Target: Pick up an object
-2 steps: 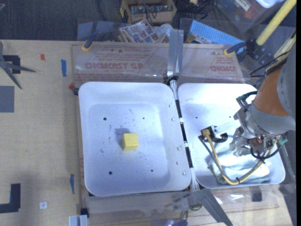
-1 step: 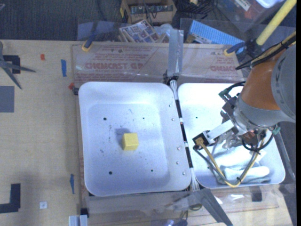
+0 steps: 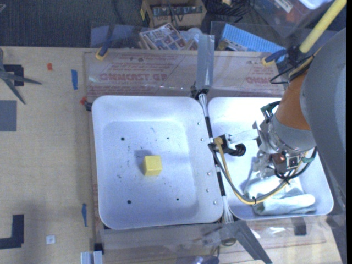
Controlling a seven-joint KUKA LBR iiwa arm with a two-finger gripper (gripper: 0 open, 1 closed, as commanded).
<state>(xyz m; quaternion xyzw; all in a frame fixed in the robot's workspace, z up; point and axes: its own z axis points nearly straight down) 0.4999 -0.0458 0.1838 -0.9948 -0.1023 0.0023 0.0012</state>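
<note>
A block point(image 3: 153, 165) lies mid left bin point(image 3: 110, 125); the pincer point(image 3: 263, 176) hangs, seemingly, within the right bin point(image 3: 231, 111).

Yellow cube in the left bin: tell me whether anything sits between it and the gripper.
The yellow cube lies alone in the left bin. The gripper is low in the right bin, so the raised rims where the bins meet, with a yellow cable beside them, lie between.

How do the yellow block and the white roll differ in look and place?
The yellow block is small and cube-like; the white roll is long and lies on its side. The block sits alone near the middle of the left bin; the roll lies at the near edge of the right bin, below the pincer. Both rest on a bin floor.
</note>
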